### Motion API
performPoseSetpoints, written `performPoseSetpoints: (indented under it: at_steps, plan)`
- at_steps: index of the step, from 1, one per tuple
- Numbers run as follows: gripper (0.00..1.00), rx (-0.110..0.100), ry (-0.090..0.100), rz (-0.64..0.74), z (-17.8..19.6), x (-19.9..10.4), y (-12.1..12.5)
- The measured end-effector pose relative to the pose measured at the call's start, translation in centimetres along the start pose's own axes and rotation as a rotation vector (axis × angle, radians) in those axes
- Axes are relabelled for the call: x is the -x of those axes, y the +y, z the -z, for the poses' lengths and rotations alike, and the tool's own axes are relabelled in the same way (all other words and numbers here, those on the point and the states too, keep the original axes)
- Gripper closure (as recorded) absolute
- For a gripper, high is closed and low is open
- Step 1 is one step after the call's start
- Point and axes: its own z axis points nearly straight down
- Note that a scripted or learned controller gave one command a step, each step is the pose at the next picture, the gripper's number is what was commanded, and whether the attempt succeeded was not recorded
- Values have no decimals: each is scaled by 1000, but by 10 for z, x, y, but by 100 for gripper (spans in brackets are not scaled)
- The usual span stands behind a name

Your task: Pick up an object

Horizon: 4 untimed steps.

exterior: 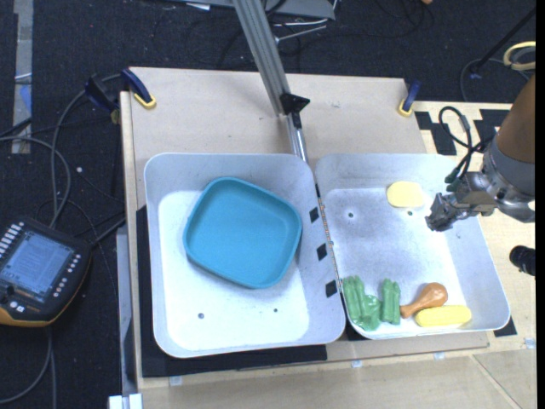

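**Plastic, Wood and Metal Around Me**

I see smooth, matt white plastic bins (170,228). The blue plate (243,233) at centre left looks like satin plastic. The bench (213,113) is pale, matt wood. A brushed metal bar (260,37) crosses the upper middle.

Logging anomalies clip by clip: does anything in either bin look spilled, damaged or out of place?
Nothing stands out. The square blue plastic plate lies flat in the left white bin. The right white bin holds small toy foods, none spilled outside, with the end effector above it.
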Motion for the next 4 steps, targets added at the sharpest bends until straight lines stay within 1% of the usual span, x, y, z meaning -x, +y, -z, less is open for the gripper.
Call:
performPoseSetpoints:
  at_steps: [1, 2, 3, 4]
  plan:
    - [100, 1, 0, 0, 8, -50, 21]
    - [100, 1, -1, -1, 6, -88, 42]
    - [100, 1, 0, 0, 4, -146, 66]
    - [100, -1, 0, 0, -9, -193, 94]
